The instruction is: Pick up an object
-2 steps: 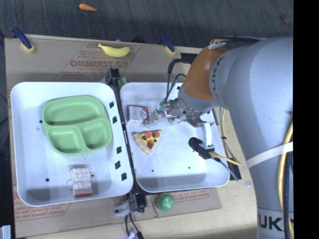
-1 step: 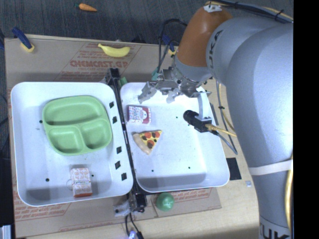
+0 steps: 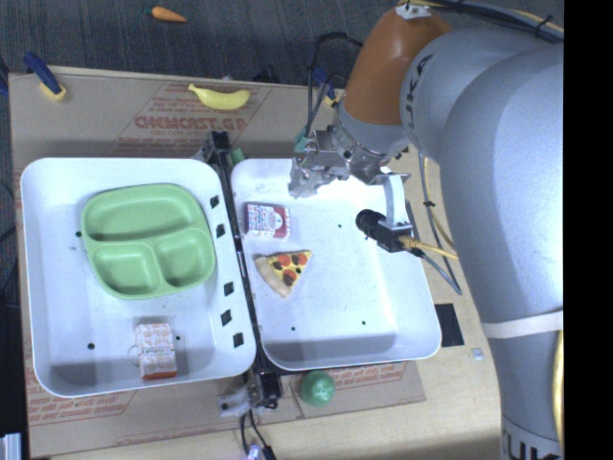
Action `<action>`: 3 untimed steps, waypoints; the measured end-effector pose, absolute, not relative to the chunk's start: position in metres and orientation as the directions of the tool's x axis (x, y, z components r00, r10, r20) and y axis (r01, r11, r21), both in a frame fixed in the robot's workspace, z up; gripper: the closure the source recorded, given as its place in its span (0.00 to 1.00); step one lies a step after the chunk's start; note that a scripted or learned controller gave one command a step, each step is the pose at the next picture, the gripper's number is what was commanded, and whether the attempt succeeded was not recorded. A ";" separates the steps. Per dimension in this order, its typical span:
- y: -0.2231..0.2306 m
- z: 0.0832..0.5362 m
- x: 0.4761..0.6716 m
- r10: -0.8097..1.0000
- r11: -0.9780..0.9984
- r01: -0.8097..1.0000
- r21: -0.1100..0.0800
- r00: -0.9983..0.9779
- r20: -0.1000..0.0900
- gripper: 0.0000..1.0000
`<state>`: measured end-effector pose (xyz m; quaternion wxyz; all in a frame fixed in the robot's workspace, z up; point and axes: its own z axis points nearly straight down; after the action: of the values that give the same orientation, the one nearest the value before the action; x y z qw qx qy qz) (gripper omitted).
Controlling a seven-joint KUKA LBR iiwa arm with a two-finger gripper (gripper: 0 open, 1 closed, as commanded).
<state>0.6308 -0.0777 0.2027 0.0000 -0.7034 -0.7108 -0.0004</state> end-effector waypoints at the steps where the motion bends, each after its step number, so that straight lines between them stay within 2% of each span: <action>1: -0.078 0.203 0.631 1.000 0.011 1.000 0.000 -0.011 0.000 0.00; 2: -0.077 0.213 0.631 1.000 0.015 1.000 0.002 -0.015 0.000 1.00; 3: -0.077 0.213 0.631 1.000 0.016 1.000 0.002 -0.016 0.000 0.00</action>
<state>0.6313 -0.0773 0.2128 -0.0006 -0.7015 -0.7127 -0.0005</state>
